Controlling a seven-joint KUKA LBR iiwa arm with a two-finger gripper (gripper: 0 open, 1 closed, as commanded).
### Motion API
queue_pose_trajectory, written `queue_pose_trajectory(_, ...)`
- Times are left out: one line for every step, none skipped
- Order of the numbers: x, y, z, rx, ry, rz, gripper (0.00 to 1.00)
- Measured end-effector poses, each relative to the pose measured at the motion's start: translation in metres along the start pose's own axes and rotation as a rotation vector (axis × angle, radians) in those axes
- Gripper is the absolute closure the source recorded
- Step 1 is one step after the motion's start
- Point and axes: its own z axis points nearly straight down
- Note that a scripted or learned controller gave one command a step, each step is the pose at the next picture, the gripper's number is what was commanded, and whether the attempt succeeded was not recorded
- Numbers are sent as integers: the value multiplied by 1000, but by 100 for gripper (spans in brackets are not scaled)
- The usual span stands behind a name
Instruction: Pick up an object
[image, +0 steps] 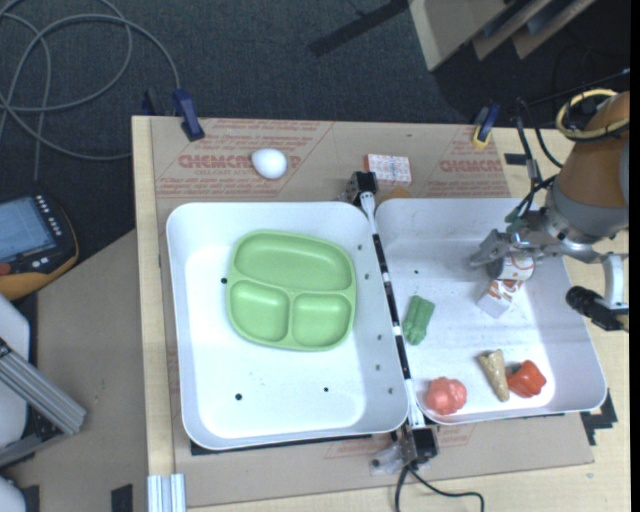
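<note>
Surface (150, 300): brown board under two white bins, blue clips at the back edge.
Egg (268, 162): white, on the surface behind the left bin, apart from it.
Left bin (200, 400): shallow, white, rounded corners.
Plate (292, 290): light green, three compartments, lying flat in the left bin, toward its back and right.
Packet (389, 168): small, pale with red dots, on the surface behind the gap between the bins.
Right bin (440, 225): shallow, white, just beside the left bin.
Green piece (417, 319): oblong, lying at the right bin's left wall, near the middle.
Pink ball (446, 395): at the front edge of the right bin.
Cone (493, 371): tan, lying between the pink ball and the red piece.
Carton (503, 284): small, white with red-brown print, tilted, mid right bin, directly below the gripper.
Red piece (528, 378): front right of the right bin, just beside the cone.
Gripper (512, 247): low over the right bin, at the carton's top.
Fingers: whether parted or closed cannot be told; a hold on the carton cannot be confirmed.
Arm (592, 180): orange band, entering from the right.
</note>
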Motion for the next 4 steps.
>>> queue_pose_trajectory(76, -7, -66, 21, 10, 0, 100)
queue_pose_trajectory(72, -54, -104, 24, 10, 2, 100)
queue_pose_trajectory(137, -78, -104, 26, 11, 0, 100)
queue_pose_trajectory(189, -16, -69, 23, 10, 0, 100)
